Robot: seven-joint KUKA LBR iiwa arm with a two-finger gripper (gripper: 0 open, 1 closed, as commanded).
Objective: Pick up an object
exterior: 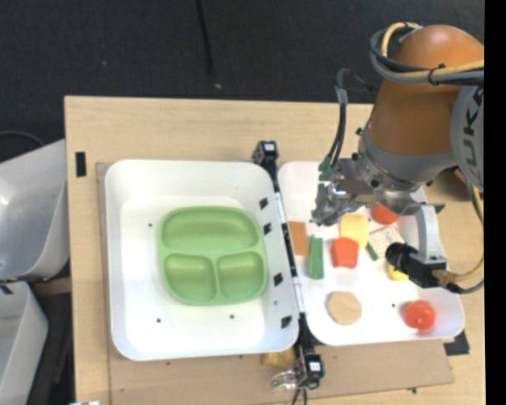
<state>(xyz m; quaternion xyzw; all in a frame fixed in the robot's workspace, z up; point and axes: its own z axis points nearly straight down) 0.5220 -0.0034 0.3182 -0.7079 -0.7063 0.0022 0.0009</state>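
Camera view: glossy red-orange tomato

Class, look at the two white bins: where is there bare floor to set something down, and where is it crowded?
Free: the left bin, in the white margin all round the green divided plate. Also the right bin, between the tan disc and the red ball. Crowded: the right bin's upper part, where the hand hangs over the orange, green, yellow and red pieces.

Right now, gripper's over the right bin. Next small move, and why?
Probably a short, straight descent. The gripper sits over the right bin's upper left part, and the orange block and green piece lie just below it in the view. Whether anything is held cannot be told, so I'd go down on the nearest piece before trying to close.
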